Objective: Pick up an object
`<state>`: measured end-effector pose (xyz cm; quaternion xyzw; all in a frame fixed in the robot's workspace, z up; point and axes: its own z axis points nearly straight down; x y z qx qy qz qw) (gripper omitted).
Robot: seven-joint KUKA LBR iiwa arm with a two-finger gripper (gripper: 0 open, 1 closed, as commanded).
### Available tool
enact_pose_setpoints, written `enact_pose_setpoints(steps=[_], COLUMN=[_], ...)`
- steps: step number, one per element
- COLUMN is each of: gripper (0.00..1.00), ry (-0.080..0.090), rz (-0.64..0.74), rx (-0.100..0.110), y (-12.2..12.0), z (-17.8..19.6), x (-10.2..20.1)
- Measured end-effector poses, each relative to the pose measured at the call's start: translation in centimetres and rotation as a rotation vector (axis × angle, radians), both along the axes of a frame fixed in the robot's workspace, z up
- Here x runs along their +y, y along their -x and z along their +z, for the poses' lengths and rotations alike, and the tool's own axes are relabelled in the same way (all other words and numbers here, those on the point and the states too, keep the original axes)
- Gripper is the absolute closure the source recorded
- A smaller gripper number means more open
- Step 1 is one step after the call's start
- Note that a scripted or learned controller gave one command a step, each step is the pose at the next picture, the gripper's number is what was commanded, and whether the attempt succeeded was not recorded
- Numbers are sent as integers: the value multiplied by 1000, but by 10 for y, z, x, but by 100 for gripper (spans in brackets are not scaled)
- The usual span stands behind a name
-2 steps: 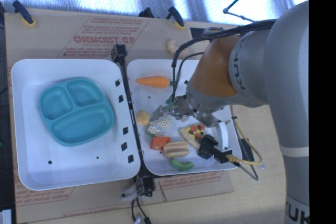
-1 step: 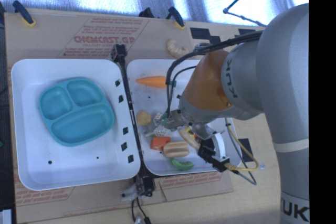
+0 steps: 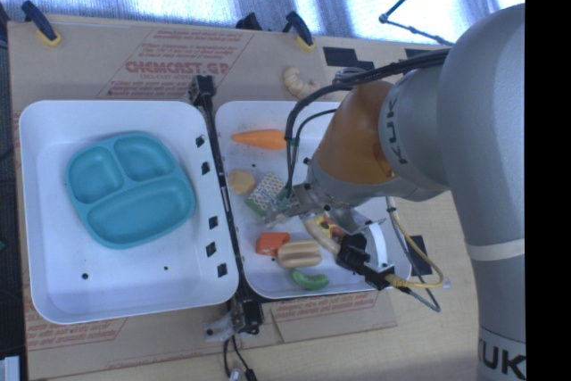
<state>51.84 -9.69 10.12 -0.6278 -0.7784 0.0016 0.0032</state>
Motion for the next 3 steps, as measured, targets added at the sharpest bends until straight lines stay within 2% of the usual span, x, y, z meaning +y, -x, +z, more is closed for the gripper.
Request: enact_pose_setpoints(steps=[1, 2, 3], gripper=[0, 0, 100], ry=[0, 1, 1], rz=[0, 51, 56], rx=[0, -4, -2], y=[0, -48, -49], z=[0, -10, 0], x=[0, 1, 1])
